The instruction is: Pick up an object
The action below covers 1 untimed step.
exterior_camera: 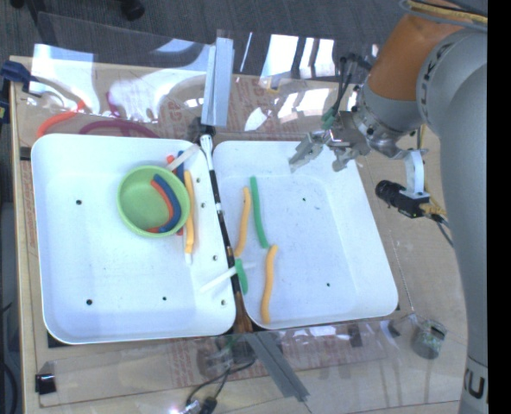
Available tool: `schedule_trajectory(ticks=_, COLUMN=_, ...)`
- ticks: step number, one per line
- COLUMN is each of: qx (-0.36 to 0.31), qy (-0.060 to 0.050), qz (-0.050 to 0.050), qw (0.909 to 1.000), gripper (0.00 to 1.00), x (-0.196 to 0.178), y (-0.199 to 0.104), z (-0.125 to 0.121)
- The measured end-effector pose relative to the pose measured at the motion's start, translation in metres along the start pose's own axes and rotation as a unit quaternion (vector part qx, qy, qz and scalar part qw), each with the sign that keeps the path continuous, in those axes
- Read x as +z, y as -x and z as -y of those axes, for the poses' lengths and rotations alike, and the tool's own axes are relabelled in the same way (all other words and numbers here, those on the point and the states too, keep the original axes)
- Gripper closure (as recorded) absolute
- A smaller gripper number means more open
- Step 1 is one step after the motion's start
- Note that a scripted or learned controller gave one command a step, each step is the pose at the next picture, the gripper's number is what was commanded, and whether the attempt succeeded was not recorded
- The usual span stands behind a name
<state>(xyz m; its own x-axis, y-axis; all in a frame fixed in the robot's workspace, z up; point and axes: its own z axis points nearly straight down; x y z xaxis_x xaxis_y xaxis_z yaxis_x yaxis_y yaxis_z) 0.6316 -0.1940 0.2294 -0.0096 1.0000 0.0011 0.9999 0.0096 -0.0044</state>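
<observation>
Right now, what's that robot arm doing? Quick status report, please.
End effector open, hovering over right white bin's far edge, holding nothing. Green and orange soft sticks lie untouched below. Nothing in the way.

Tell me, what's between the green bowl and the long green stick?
In the camera view, between the green bowl and the green stick lie a yellow stick, the bins' black divider and an orange stick.

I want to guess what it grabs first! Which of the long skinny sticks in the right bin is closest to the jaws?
The green stick. It lies highest in the right bin, nearest the gripper; both orange sticks lie farther off.
</observation>
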Motion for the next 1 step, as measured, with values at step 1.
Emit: schedule_trajectory(ticks=1, qx=-0.031, qy=-0.001, qz=0.001, qw=0.9995, gripper=0.00, x=0.0880, y=-0.0550, z=0.0082)
